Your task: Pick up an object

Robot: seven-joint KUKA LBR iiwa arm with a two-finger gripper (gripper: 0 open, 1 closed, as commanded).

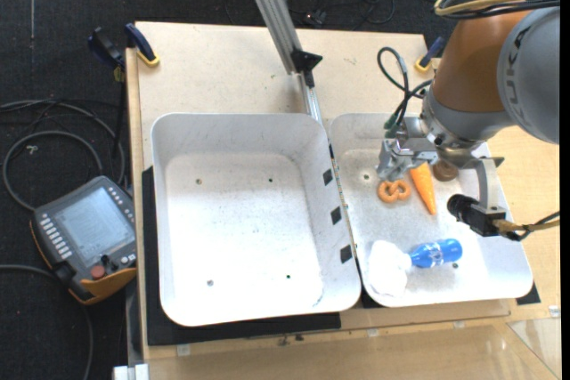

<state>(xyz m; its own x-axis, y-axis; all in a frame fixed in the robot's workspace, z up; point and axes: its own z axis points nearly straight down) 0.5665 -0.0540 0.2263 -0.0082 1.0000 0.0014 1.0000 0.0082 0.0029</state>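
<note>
— Just below and right of our jaws lies the orange carrot (pixel 422 188), in the right bin (pixel 512 267); its long axis runs up-and-down the view with a slight slant, tip pointing away from us.

— And our gripper (pixel 395 157)?

— It hangs over that bin's upper part. We cannot tell whether the jaws are released or clenched; nothing shows between them.

— What else sits near?

— An orange pretzel (pixel 393 190) almost directly under the jaws, touching or just beside the carrot. Farther below, a blue bottle (pixel 435 253) and a white lump (pixel 388 267). The left bin (pixel 169 138) is well apart.
</note>
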